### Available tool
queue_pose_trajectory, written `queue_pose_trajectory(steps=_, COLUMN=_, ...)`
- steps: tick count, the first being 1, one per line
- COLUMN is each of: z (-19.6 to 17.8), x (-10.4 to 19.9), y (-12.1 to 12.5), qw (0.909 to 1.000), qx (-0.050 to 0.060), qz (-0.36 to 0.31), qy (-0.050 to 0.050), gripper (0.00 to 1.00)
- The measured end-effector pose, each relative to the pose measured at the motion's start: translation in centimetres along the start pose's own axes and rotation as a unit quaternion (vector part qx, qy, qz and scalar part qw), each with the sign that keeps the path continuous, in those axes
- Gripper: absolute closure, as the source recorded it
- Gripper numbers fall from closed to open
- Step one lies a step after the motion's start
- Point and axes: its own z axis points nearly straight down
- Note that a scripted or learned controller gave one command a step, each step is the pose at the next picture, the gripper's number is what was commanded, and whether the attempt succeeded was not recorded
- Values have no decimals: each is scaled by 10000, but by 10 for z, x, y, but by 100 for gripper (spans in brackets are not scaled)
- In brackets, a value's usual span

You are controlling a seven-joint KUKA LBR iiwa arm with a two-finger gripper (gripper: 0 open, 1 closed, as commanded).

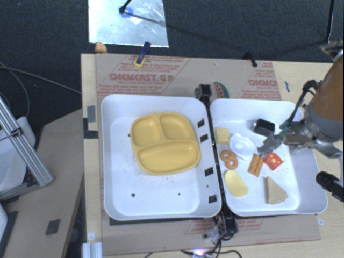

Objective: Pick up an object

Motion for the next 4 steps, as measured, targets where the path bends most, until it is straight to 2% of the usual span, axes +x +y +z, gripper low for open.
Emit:
queue_pose_trajectory(steps=1, z=141, x=-17, y=-11, qw=10000, qx=68, qz=21, qy=12, gripper=0)
queue_pose_trajectory(steps=2, z=157, x=-78, y=-11, qw=10000, qx=0, qz=28, qy=-6, gripper=0)
queue_pose_trajectory(steps=3, z=167, x=-78, y=46, qw=10000, qx=-19, qz=-17, qy=-3, gripper=0)
queue_pose_trajectory(steps=4, z=168, x=-4, y=98, qw=10000, qx=-26, qz=-45, qy=11, gripper=0)
